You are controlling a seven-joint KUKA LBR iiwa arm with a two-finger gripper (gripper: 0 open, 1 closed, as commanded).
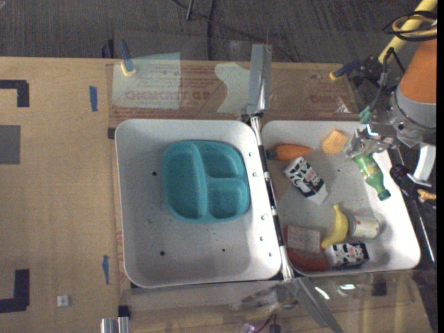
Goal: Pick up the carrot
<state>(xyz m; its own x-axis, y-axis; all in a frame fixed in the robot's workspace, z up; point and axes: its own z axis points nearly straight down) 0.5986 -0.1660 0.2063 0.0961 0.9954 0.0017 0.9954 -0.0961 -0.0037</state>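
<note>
While the arm [420,82] is reaching in from the right, its end effector [366,139] is hovering over the upper right part of the right bin [409,245], and the carrot [291,152] is lying well to its left in the same bin, close to the wall shared with the left bin [132,207]. The carrot is resting with its long axis running roughly left to right, green stub toward the divider, orange body pointing toward the end effector. Between them a yellow block [334,141] is sitting, nearer the end effector than the carrot. A cow-print carton [306,178] is lying just below the carrot, nearly touching it, so a grasp across the short axis is looking tight on that lower side.

The end effector is showing as a blur of metal beside a green bottle [371,175], and I cannot tell how it is set, or whether it is touching the bottle. Nothing is showing between it and the carrot as held.

In my judgement the carrot is not yet picked up; the coming move is calling for a travel leftward across the bin, passing over the block, then a descent with the closing direction set across the carrot's length. The 1 arm is the only candidate.

A teal tray [206,180] is occupying the left bin, away from the action.
</note>
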